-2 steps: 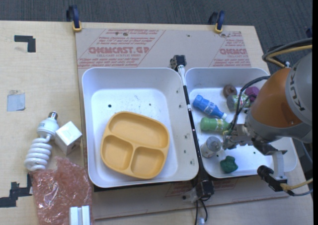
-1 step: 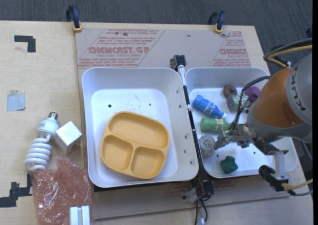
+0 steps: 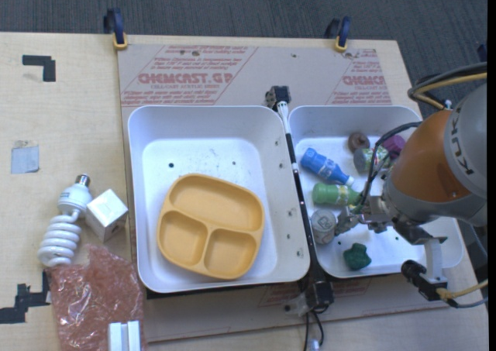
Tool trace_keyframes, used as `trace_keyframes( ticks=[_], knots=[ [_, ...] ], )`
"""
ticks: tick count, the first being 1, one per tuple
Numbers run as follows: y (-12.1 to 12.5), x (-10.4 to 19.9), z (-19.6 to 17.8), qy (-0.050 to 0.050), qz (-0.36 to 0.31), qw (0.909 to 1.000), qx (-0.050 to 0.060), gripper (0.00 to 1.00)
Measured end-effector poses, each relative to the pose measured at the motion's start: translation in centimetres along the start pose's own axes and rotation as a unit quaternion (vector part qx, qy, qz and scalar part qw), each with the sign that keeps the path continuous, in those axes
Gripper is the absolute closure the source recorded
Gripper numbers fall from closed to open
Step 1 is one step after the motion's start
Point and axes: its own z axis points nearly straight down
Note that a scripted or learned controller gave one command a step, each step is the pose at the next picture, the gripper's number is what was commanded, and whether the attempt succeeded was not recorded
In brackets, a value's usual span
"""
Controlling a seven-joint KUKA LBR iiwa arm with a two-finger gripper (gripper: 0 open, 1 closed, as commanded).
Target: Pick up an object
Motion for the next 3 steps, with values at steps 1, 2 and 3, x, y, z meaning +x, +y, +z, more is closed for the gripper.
trace_keyframes(
  ticks=[1, 2, 3],
  knots=[
    [0.09, 0.28, -0.88, 0.004, -0.002, 1.0000, 0.002, 1.00],
    [0.09, -0.03, -0.94, 0.001, -0.001, 1.0000, 0.000, 0.00],
    [0.00, 0.00, 0.00, 0.000, 0.000, 1.0000, 0.000, 0.00]
  ],
)
